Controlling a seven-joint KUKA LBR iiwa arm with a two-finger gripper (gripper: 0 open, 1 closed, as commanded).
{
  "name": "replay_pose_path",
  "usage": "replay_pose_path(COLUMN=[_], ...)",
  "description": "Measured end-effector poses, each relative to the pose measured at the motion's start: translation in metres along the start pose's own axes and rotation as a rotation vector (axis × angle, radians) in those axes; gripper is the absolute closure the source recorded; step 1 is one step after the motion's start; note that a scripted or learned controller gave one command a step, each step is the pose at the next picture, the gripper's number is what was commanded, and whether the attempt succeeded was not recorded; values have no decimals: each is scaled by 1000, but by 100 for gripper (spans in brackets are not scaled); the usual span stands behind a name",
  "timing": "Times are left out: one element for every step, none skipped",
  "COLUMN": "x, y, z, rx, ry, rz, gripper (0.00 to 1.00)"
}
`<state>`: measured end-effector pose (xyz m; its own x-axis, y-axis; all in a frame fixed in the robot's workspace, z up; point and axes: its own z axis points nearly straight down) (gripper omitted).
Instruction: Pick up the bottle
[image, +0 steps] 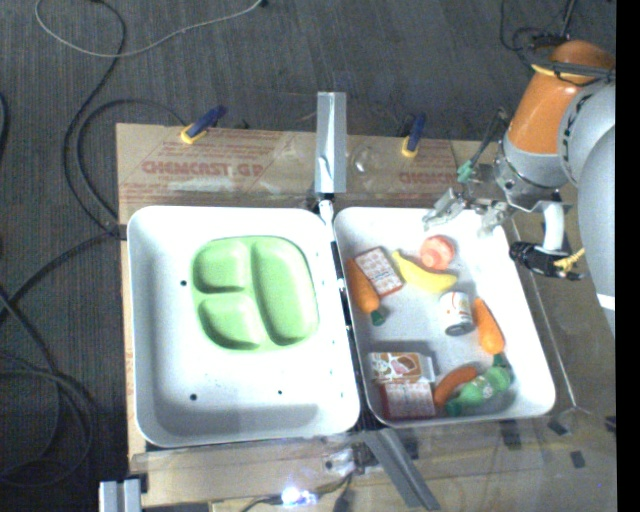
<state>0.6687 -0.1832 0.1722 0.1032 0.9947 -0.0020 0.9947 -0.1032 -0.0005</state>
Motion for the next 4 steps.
replay_pose_path(x=[42,3,1,0], y=[-38,0,-128,-127], z=[81,32,83,73], rx=[2,-1,-8,-12], ry=[1,0,1,0], rz=[12,30,-50,-51], gripper=[0,0,0,100])
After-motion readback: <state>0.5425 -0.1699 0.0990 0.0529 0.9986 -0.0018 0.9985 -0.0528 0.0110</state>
